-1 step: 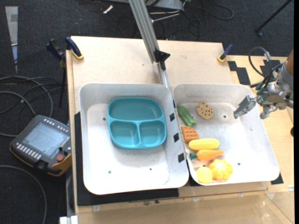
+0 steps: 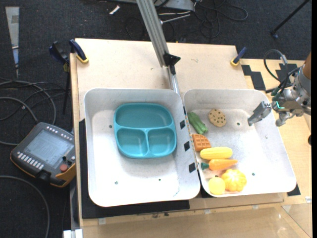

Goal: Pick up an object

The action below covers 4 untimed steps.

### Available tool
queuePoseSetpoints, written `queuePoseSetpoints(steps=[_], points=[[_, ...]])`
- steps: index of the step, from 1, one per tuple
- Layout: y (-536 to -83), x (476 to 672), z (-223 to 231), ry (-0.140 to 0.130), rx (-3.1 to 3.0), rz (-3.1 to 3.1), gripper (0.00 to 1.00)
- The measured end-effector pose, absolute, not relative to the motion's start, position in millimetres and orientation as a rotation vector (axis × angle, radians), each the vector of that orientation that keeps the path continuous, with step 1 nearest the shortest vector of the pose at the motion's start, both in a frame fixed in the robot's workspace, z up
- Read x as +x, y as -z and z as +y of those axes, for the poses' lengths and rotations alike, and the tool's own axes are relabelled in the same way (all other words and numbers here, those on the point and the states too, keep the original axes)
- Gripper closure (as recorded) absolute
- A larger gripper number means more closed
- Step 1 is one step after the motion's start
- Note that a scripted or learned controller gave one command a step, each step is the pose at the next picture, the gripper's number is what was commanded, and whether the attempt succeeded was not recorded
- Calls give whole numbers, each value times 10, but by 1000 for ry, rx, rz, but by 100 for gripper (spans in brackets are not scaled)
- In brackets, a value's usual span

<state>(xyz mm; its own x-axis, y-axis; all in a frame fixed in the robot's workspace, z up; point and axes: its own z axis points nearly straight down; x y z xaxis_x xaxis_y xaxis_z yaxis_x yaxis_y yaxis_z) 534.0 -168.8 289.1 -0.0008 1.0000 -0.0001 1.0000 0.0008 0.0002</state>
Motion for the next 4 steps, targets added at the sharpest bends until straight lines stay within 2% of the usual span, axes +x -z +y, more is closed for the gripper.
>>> queuePoseSetpoints(steps=[1, 2, 3, 4], points=[[-2455, 5340, -1719, 5, 2225, 2223, 0], [-1825, 5287, -1745, 6, 2227, 2224, 0], [-1282, 5371, -1691, 4, 2224, 2225, 0], [-1418, 5385, -1702, -1, 2221, 2220, 100]])
